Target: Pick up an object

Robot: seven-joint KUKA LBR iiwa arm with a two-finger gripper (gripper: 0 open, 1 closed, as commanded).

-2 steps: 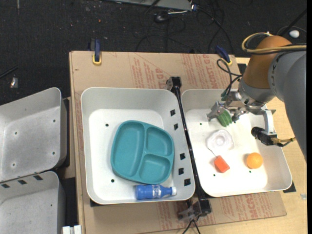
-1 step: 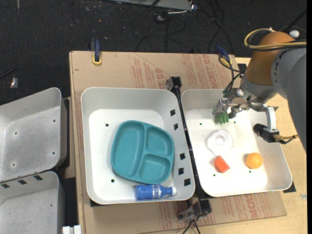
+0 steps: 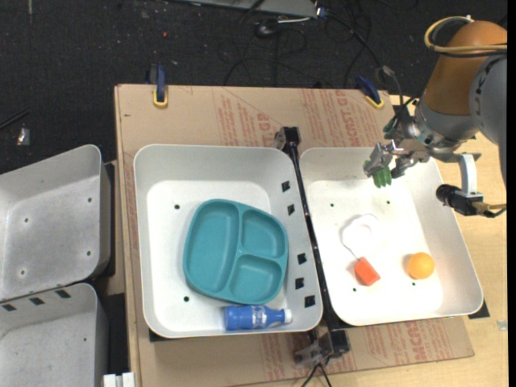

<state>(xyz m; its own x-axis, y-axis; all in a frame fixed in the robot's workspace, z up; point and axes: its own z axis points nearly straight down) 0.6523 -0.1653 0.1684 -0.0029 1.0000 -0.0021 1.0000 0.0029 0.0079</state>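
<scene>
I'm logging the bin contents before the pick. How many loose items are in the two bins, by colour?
Teal: 1, divided plate
Blue: 1, bottle
Orange: 2, block and ball
White: 1, small cup
Total: 5
</scene>
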